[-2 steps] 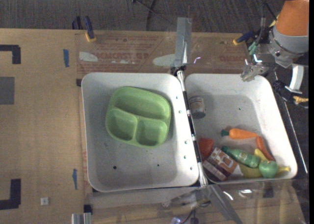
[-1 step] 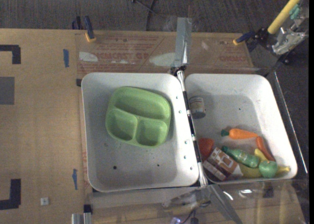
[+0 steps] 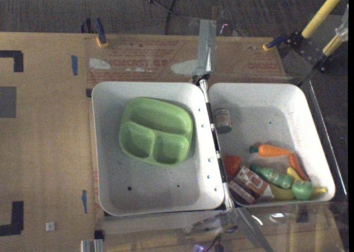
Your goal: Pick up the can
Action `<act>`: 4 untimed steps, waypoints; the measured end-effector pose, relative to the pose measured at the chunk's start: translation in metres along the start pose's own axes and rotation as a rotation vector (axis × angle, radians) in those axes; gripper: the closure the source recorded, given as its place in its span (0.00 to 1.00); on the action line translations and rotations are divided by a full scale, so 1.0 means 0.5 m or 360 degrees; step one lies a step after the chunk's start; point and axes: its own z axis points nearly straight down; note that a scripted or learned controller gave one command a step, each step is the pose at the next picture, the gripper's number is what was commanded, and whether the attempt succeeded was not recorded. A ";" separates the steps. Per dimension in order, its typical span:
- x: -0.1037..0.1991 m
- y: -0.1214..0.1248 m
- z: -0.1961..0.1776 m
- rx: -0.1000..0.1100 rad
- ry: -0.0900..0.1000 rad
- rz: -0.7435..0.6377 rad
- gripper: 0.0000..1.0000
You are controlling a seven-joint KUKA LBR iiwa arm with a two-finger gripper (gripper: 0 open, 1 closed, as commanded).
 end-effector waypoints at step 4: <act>0.104 -0.130 0.166 0.0015 0.0002 0.0795 1.00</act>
